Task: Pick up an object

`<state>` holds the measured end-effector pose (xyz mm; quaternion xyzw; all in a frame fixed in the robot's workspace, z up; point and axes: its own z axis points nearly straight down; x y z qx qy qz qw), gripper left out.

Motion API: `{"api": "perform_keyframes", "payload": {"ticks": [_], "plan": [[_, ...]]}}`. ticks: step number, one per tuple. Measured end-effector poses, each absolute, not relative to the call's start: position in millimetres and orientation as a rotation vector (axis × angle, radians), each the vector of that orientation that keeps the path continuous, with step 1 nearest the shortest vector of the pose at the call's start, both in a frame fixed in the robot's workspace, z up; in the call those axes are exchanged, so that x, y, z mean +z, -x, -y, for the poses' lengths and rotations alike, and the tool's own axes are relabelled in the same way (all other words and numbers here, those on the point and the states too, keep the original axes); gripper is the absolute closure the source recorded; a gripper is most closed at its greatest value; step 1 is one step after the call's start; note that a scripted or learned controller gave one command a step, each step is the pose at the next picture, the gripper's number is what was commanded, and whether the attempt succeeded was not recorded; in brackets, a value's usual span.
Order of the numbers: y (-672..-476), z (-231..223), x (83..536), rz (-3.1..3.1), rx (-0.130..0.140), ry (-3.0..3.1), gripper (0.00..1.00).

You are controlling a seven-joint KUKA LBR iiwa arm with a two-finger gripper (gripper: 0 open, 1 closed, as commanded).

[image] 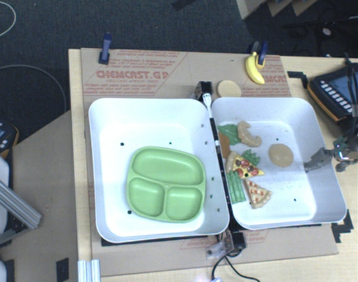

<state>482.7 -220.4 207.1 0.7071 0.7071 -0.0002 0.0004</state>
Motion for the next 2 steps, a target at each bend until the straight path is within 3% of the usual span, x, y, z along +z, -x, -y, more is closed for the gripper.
{"api": "perform_keyframes", "payload": {"ticks": [1, 2], "plan": [[-480.4, 225.2, 442.0, -2.208, 0.013, -2.204, 0.00], [-479.9, 214.4, 516.7, -2.215, 0.008, -2.209, 0.00]]}}
